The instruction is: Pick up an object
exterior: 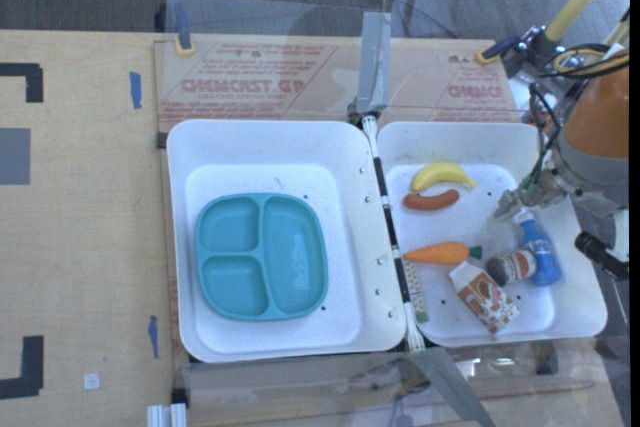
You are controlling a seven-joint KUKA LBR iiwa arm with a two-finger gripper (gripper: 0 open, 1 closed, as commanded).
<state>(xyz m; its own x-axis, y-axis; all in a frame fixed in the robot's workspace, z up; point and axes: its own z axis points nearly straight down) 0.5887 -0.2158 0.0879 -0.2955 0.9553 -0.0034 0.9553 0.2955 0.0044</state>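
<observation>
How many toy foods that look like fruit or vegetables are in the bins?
2, both in the right bin: a banana near its far side, and a carrot nearer the middle. None looks hidden.

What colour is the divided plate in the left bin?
Teal plate, clearest in the camera view.

The left bin [265,145] holds a teal divided plate [262,256]. The right bin [480,143] holds a banana [442,176], a sausage [431,201] just below it, a carrot [437,254], a carton [484,296], a small can [511,267] and a blue bottle [538,250]. The hand [510,205] hangs low near the bottle's top, at the bin's right side.
</observation>
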